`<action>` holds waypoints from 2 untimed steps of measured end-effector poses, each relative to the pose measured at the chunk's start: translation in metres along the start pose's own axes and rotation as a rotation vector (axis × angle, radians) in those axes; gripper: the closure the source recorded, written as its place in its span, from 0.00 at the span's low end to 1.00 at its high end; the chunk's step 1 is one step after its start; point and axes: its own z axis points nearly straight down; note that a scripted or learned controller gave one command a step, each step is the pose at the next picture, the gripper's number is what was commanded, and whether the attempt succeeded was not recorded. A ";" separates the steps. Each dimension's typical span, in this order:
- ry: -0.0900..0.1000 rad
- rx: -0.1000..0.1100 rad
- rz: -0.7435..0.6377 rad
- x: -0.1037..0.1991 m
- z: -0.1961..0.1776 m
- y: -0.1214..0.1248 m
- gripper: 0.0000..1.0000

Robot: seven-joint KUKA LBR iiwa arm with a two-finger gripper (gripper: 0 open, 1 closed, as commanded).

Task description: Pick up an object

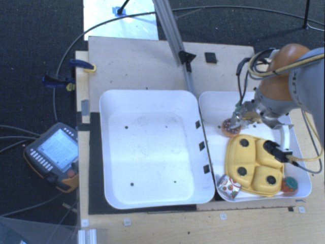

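**Gripper low over a doughnut-like piece in the right bin**

Reaching in from the right, with the gripper [236, 118] lowered into the right bin [213, 103], near its back left part. Poised directly above, perhaps touching, a small round brownish piece [231, 128] that looks like a toy doughnut. Cannot tell how the jaws stand: too small and too blurred against the white floor to judge, and nothing visibly caught between them.

Probably chosen as the target because of lying alone on bare floor, with room on either side for the tips. Just beside it, toward the front, a large yellow moulded tray [254, 165] with dark round spots, tilted and taking up most of the bin's floor; too broad for a two-finger grasp, by the look of it. At the front, a small patterned white item [229, 186] and a red and green item [289, 184] wedged against the wall, awkward to reach. Left bin [147, 146] bare but for a few specks.
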 end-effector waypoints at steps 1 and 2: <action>-0.004 0.011 -0.002 0.004 -0.050 0.011 1.00; -0.004 0.011 -0.002 0.006 -0.113 0.011 1.00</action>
